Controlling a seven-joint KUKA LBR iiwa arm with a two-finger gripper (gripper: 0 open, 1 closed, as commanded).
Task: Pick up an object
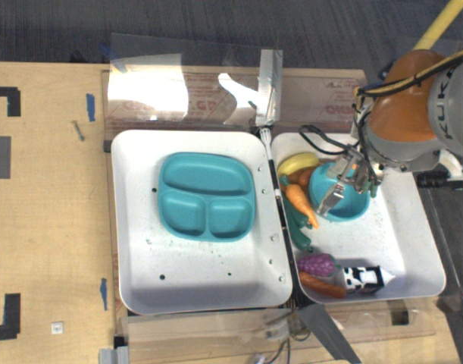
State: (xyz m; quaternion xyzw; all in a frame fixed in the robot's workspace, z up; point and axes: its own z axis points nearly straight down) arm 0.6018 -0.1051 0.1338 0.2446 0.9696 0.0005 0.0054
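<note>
My gripper (339,190) hangs over the right bin (413,256), above the blue bowl (345,203) that sits toward that bin's far left corner. Its metal fingers (331,200) point down and toward the left rim of the bowl; I cannot tell from this slanted view whether they stand wide or narrow, and nothing shows between them.

The nearest candidates lie just left of my tool, along the bin's left wall. The carrot (301,203) lies just beside the bowl's left side, its long axis running from far-left to near-right, roughly along that wall. The banana (299,162) curves around the bowl's far-left rim. A green piece (298,226) lies under and near the carrot. Toward the near edge rest the purple grapes (317,264), a reddish item (320,283) and a black-and-white object (361,277), all well apart from my tool.

The left bin (132,226) carries a teal divided plate (207,196).

I judge the bowl or the carrot the likeliest target; the carrot calls for a short shift left and a grip across its axis.
</note>
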